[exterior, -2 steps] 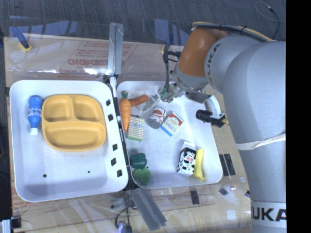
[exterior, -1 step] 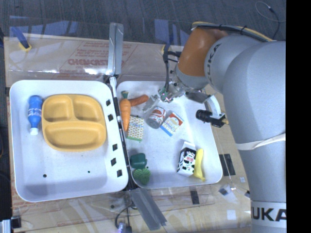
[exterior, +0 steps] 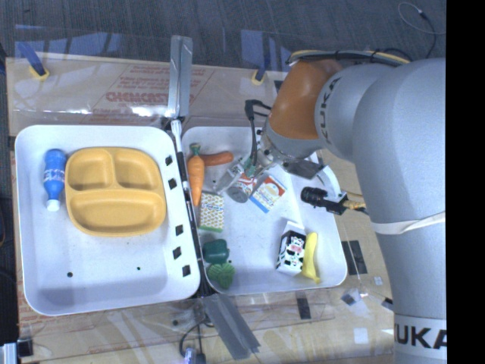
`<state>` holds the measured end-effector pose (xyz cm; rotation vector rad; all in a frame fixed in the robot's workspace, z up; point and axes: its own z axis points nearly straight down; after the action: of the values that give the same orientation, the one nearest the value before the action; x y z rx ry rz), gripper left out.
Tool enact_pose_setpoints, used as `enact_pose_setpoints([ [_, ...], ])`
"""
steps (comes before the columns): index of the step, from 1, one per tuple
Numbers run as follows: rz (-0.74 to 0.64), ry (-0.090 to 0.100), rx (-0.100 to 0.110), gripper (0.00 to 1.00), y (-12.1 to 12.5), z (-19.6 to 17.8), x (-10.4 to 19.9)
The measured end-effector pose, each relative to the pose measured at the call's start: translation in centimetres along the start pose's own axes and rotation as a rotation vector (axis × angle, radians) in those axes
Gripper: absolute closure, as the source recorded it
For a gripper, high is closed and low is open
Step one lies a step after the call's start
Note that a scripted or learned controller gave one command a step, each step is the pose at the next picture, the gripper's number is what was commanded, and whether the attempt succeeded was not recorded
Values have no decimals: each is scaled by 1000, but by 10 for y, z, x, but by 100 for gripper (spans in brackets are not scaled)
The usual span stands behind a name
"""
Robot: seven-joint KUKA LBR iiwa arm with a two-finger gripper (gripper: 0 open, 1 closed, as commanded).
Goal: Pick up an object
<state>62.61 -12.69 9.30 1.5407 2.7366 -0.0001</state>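
Dark carpet lay beyond the bench (exterior: 114, 82), which bore two white bins side by side. I had the pincer (exterior: 246, 174) down in the right bin (exterior: 250, 256), near its far edge, over a small grey can (exterior: 239, 190); whether it was released or clenched I could not tell. Just beside it lay a carrot (exterior: 196, 174), a sausage (exterior: 217, 158) and a packet (exterior: 267, 194). A milk carton (exterior: 291, 251) and banana (exterior: 311, 256) sat by the near right corner. The left bin (exterior: 45, 279) held a yellow tray (exterior: 115, 189) and a blue bottle (exterior: 54, 176).
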Motion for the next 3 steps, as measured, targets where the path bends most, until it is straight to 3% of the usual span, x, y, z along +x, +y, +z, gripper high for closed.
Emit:
enact_pose_setpoints([
  [1,-5,-1,0,100,1,-10,0],
  [2,53,0,-1,100,66,-101,48],
  [3,54,1,0,0,66,-100,48],
])
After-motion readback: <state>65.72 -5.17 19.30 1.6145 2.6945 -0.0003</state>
